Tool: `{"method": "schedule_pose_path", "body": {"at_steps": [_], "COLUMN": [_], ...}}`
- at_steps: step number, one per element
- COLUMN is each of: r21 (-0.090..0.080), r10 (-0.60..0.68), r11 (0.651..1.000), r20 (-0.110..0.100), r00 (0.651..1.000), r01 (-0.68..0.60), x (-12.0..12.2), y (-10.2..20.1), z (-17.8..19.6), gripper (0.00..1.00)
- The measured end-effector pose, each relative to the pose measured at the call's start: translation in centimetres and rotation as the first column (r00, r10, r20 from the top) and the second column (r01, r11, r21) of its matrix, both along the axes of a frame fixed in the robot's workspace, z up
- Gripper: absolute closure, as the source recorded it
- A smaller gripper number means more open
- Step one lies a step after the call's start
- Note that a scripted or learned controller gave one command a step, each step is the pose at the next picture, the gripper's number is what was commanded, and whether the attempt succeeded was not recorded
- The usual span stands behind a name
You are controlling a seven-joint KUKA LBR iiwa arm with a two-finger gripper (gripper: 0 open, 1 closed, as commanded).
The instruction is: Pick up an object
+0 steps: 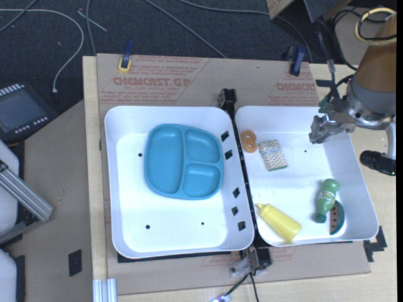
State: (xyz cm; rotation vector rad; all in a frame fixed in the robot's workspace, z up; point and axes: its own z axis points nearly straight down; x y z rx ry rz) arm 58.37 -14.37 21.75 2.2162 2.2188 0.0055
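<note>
- The gripper [320,131] hangs over the far right part of the right bin [352,175], beside its far rim, with nothing under it that it could take
- Whether it is spread or closed I cannot tell; the tip is a small dark blur against the white
- The candidates lie well apart from it: a patterned packet [272,154] with a small orange ring [249,141] just beside it near the divider, a yellow bottle [279,222] at the near edge, and a green bottle [326,199] touching a watermelon slice [337,217] in the near right corner
- The packet looks the safest target, since it lies flat with bare floor around it
- Best, I judge, to travel level until centred over it, turn to span its narrow side, then descend straight
- The green bottle is riskier, being round and crowded by the slice and the wall
- The left bin [126,194] carries a blue divided plate [184,161], too broad to grasp
</note>
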Motion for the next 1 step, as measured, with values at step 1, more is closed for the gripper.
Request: {"method": "schedule_pose_path", "body": {"at_steps": [1], "r21": [0.001], "r10": [0.000], "r11": [1.000], "r20": [-0.003], "r00": [1.000], "r01": [0.000], "x": [0.08], "y": [0.01], "z": [3.01], "gripper": [1.00]}}
